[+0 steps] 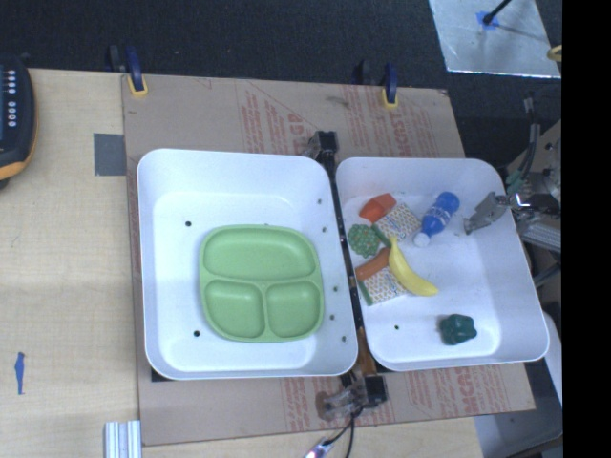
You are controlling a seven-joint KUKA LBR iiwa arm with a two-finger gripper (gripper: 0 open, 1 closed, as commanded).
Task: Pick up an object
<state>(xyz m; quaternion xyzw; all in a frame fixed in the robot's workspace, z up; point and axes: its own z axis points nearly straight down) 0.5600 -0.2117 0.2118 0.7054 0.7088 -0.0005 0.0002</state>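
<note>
From the camera view above the surface, you have two white bins side by side. The left bin [162, 256] holds a green divided plate [260, 281], lying flat near its middle. The right bin [506, 294] holds the small things you could pick: an orange piece [378, 205], a blue-capped bottle [437, 214] lying on its side, a banana [409, 272], a green leafy piece [365, 239], a carrot [372, 264] and a dark green lump [457, 328].

Most of these crowd together at the bin's left side, touching or overlapping. The dark green lump sits well apart from them, near the front edge.

Your end effector [482, 214] is at the right bin's far right edge, above the rim, just beside the bottle. You cannot tell from here whether it is wide or narrow, and nothing shows between it.

The bottle is the nearest candidate. It looks light, stiff and smooth, so it may roll or slip; take it across the body, not the cap. The lone lump probably offers a cleaner approach.
</note>
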